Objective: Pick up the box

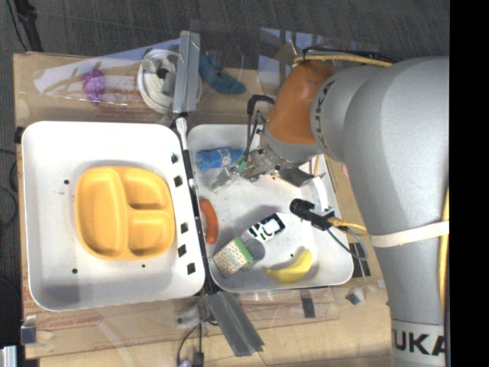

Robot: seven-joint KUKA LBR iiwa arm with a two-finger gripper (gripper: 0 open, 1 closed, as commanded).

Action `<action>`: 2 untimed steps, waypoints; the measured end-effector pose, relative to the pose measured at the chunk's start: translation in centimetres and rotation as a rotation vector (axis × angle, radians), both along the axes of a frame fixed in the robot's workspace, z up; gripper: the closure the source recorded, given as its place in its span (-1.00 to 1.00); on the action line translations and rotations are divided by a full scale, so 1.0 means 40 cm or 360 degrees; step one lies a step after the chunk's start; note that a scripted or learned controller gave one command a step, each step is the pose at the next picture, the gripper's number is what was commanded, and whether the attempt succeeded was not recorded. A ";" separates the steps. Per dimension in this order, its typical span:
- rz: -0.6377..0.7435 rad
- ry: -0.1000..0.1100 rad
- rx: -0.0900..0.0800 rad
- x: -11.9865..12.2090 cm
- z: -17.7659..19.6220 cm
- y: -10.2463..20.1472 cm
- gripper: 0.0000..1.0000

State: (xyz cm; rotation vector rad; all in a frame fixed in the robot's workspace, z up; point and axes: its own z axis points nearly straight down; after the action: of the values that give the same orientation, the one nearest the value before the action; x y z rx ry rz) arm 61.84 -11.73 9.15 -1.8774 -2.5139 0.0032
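The bench carries 2 white bins side by side. The left bin (46, 281) holds a yellow divided plate (126, 211), lying flat near its middle. The arm (397, 167) reaches in from the right. Its gripper (246, 167) is over the far part of the right bin (237, 205), just beside a blue wrapper (212, 159) on its left. From this angle I cannot tell how wide the gripper stands or whether it has hold of anything.

The box (267, 227), small and black and white, lies tilted on the floor of the right bin near its middle. It is apart from the gripper, on the near side of it. A patterned cup (233, 257) lies on its side just left of the box and a little nearer, close against it. A banana (295, 266) lies toward the near right corner. An orange thing (208, 220) rests against the bin's left wall.
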 end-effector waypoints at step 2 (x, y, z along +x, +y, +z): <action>-0.0326 -0.0001 -0.0002 -0.221 -0.001 0.029 -1.00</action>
State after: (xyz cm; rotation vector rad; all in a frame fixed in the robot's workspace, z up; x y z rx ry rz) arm 53.02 -10.58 9.13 -2.1254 -2.3090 0.0033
